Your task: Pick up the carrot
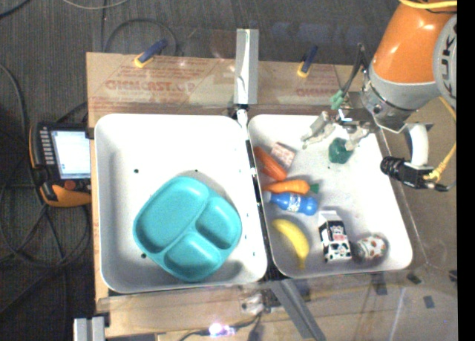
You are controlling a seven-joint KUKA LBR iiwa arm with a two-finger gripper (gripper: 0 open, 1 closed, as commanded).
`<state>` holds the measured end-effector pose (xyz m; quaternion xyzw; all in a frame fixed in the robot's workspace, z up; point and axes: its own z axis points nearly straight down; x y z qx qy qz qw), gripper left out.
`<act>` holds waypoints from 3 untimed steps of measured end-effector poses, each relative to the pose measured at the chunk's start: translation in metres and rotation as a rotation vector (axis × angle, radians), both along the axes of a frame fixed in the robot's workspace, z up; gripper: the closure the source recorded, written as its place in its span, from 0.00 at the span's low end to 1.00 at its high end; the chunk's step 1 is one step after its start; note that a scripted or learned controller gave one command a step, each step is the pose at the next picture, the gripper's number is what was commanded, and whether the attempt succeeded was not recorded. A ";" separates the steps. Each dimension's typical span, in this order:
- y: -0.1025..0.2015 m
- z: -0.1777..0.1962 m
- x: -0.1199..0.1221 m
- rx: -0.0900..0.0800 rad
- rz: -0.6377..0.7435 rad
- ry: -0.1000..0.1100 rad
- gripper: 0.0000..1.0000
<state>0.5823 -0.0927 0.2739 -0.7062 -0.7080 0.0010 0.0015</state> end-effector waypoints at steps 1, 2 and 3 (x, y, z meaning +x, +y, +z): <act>-0.031 -0.177 -0.009 0.002 0.199 -0.003 0.00; -0.031 -0.169 -0.009 0.004 0.198 -0.001 1.00; 0.054 -0.091 -0.023 0.000 0.069 -0.001 1.00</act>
